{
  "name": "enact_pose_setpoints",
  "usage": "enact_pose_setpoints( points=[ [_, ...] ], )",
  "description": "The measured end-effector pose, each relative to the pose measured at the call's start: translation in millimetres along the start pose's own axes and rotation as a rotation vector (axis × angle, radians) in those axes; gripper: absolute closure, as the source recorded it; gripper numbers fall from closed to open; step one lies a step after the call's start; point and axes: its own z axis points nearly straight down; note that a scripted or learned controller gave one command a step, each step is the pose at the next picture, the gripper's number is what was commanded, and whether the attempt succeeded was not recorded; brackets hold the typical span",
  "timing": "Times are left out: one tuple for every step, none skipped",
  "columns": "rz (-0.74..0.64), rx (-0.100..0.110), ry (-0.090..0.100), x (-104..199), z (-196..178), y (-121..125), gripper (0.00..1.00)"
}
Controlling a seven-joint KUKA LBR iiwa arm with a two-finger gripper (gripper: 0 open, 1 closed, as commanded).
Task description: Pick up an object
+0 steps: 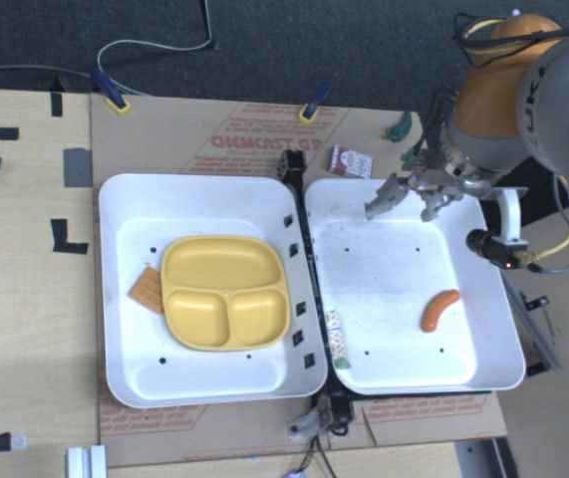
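An orange sausage (439, 310) lies in the right bin (394, 267), toward its right side. A yellow three-part plate (226, 292) sits in the left bin (135, 217), with a tan cracker (146, 289) tucked at its left edge. My gripper (408, 200) hangs over the right bin's far edge, open, its two fingers spread with nothing between them. It is well above and to the left of the sausage.
A small red-and-white packet (349, 162) lies on the cardboard behind the bins. Yellow-blue clips (314, 106) and a green item (401, 126) sit at the cardboard's far edge. A black divider (299, 257) runs between the bins.
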Motion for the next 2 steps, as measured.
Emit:
enact_pose_setpoints(
  points=[
    [0.001, -0.003, -0.001, -56.0, 127.8, -22.3, 0.00],
    [0.000, -0.006, -0.003, -65.3, 127.5, -73.9, 0.00]
  ],
)
